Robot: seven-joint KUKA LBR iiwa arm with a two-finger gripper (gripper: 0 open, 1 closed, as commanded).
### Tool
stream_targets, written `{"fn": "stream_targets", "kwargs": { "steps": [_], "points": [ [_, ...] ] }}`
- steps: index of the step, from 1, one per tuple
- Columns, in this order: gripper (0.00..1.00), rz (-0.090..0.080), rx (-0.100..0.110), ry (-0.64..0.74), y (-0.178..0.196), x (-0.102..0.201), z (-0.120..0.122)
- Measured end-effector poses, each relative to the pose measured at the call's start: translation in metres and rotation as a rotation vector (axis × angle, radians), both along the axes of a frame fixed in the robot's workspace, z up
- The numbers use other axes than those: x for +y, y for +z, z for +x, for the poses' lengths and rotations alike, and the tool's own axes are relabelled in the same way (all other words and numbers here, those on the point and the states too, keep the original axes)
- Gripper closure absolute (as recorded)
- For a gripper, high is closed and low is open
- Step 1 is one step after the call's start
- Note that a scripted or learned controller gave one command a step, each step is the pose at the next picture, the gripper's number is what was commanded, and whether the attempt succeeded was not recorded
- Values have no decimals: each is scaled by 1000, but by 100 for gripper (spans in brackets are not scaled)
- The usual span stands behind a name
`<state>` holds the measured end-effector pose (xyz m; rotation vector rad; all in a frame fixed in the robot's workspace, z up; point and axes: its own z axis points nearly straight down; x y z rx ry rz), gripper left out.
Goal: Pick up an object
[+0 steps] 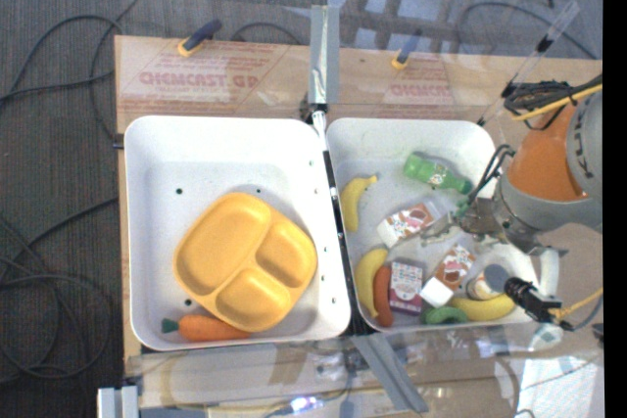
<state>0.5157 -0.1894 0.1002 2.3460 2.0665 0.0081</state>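
The right bin [343, 173] holds a jumble. A green bottle [436, 172] lies on its side near the far wall. A small yellow banana [354, 200] lies along the left wall, and a larger one [369, 278] curves below it, beside a red sausage-like piece [382, 308]. Toward the middle lie a white packet [407, 224], a dark red carton [405, 287] and a white block [436, 292]. Another banana [484, 307] and a green piece [446, 316] lie along the near wall.
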Motion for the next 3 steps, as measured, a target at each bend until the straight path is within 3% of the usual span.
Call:
{"fn": "stream_targets", "kwargs": {
  "steps": [1,2,3],
  "points": [
    [100,0,2,1,8,1,0],
    [0,1,3,1,8,1,0],
    [100,1,5,2,16,1,-1]
  ]
}}
